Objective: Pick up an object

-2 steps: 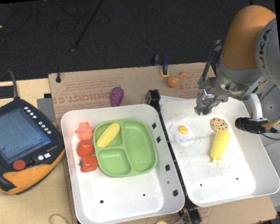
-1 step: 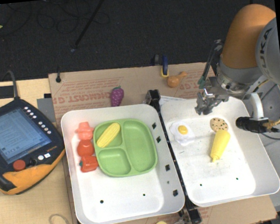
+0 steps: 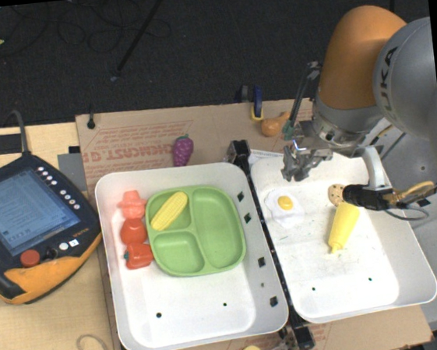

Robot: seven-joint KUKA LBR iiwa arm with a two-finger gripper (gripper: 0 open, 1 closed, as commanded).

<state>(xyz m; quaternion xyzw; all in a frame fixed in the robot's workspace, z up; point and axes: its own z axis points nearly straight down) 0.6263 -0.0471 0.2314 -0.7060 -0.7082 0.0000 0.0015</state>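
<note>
Hovering my gripper [image 3: 299, 167] at the right bin's [image 3: 403, 282] 11 o'clock corner | finger state: cannot tell | fried egg [image 3: 285, 204] lies just toward 7 o'clock | descend square over yolk, avoiding rim

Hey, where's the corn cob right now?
In the camera view, the corn cob lies in the left bin, resting in the upper-left compartment of the green tray, just right of the red bottle.

Arm [image 3: 395, 72]: grey, orange band above the wrist, reaching in from the right
Wrist: bent downward
Tool [image 3: 298, 167]: dark, pointing down, nothing seen between its tips
</note>
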